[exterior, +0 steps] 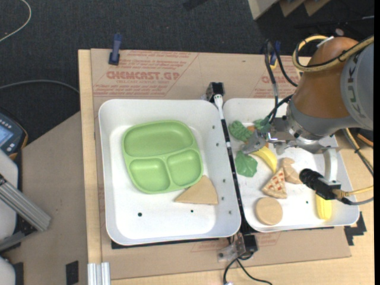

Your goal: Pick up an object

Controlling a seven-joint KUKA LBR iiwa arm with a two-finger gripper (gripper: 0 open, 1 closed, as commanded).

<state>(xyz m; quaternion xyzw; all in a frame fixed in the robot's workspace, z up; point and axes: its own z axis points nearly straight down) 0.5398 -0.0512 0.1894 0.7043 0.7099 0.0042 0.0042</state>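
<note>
L to R. The left bin [116, 209] has a green divided plate [160, 156] lying flat, compartments up, approx. centre. A tan bread wedge [198, 193] lies flat at the plate's lower right corner, touching or nearly touching it. Nothing of the robot is over this bin, so I'd guess it isn't the target side.

The right bin [297, 218] is crowded w/ toy food, mostly in its left half. By the wall shared w/ the left bin there's one green leaf [239, 129] higher up and a second leaf [246, 165] below it. The gripper [261, 140] sits low between them, just right of the upper leaf and right at the top end of the banana [267, 158], which slants down to the right. The arm [323, 94] leans in from the right and covers the bin's upper right. It's probably placed for a grab at the banana or the upper leaf; can't say which.

Gripper opening: can't tell, as the tip is small and muddled against the food. Nothing is visibly lifted or clamped, so I judge no grasp yet.

Further right, a pizza slice [275, 186] lies flat under the banana's lower end, w/ a tan chunk [290, 171] just beside it. A round biscuit [268, 211] sits below the pizza slice. A yellow piece [322, 208] sits near the right wall, well apart from the rest.
</note>
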